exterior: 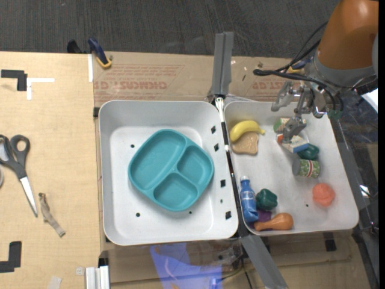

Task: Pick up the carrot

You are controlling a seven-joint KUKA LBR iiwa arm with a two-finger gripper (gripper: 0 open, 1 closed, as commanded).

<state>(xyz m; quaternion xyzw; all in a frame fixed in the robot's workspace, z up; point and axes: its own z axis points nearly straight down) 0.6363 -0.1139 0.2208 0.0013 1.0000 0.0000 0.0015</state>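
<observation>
The carrot (278,222) is an orange, stubby piece lying along the front wall of the right bin (343,161), just right of a blue bottle. My gripper (293,124) hangs over the far part of the same bin. It is well behind the carrot and directly above a small cluster of white, red and blue items (296,141). The grey arm with its orange band (349,26) comes in from the upper right. Nothing from the bin shows lifted by the gripper.
In the right bin lie a banana (245,128), a bread slice (245,144), a blue bottle (246,197), a dark green piece (266,198), a can (308,167) and a pink-orange ball (323,194). The left bin holds a teal divided plate (171,170). Scissors (19,167) lie on the bench at left.
</observation>
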